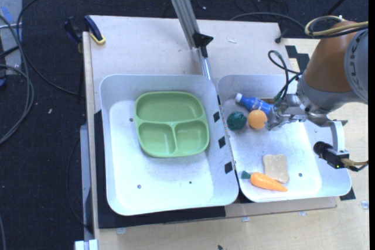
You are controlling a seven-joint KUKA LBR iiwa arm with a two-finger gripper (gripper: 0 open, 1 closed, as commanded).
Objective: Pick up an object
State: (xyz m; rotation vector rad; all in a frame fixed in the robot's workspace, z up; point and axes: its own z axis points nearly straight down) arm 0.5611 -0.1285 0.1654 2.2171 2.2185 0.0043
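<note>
step: closing in on round orange ball (257,119) in right white bin (310,143) | gripper (278,116) just beside it; grip state: cannot tell | advice: centre on ball; avoid blue bottle (253,103), dark green ball (237,120)

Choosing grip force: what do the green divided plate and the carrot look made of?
Green plate: probably moulded plastic, matte, with an even pale colour and rounded compartment ridges. Carrot: likely a plastic or rubber toy, smooth with uniform orange; which of the two is unclear.
</note>
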